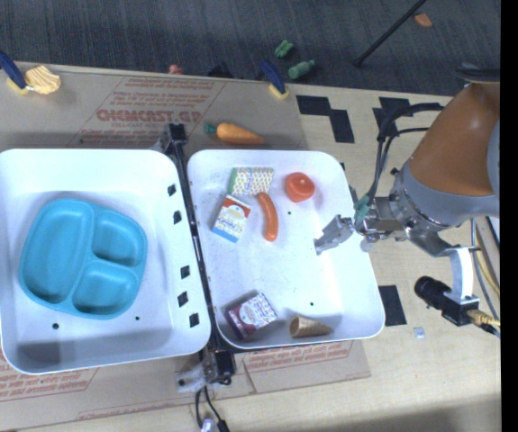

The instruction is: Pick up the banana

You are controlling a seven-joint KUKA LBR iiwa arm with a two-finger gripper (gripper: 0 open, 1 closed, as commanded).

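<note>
My gripper (334, 235) hangs over the right side of the right bin (363, 288), reaching in from the right, and I see nothing held in it. To its left lie an orange-red sausage (269, 216) and a small carton (231, 219). Behind it sit a red tomato-like piece (299, 186) and a green and yellow box (251, 181). Along the bin's front edge are a dark red packet (251, 315) and a tan cone (309, 327).
The left bin (6, 268) holds a blue divided tray (83, 257). A carrot (234, 134) lies on the cardboard behind the right bin. A yellow lump (42, 81) beside a blue clamp sits at the back left corner.
</note>
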